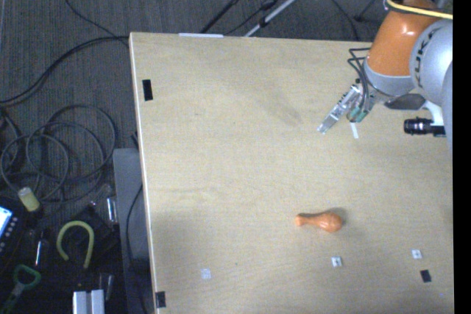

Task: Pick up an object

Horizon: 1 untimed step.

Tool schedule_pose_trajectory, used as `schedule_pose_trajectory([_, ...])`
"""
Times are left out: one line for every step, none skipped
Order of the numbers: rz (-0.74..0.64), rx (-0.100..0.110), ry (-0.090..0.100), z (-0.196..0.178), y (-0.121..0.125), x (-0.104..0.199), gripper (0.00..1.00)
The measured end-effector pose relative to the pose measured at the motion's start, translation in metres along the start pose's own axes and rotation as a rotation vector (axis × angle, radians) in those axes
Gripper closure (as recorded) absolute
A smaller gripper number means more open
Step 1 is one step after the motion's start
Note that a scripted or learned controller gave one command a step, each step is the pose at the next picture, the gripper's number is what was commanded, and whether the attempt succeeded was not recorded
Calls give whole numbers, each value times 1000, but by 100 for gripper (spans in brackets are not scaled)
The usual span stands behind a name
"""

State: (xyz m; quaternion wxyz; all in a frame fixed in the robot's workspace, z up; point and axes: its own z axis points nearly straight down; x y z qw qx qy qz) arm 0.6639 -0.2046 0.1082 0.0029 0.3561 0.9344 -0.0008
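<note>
A small orange object [321,221], shaped like a gourd with a narrow neck pointing left, lies on the tan bench top [221,158] toward the lower right. My gripper [338,129] hangs over the bench's upper right, well above and slightly right of the orange object in the view. Its two thin fingers [327,121] stand apart with nothing between them. The grey arm with its orange band [397,40] comes in from the right edge.
Small black and white markers [336,261] sit on the bench near the lower right and one black marker [147,90] at the upper left. Cables and tools lie on the floor left of the bench. Tripod legs cross the floor behind it.
</note>
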Motion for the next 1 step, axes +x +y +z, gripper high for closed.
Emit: schedule_pose_trajectory([21, -2, 4, -78, 29, 29, 100])
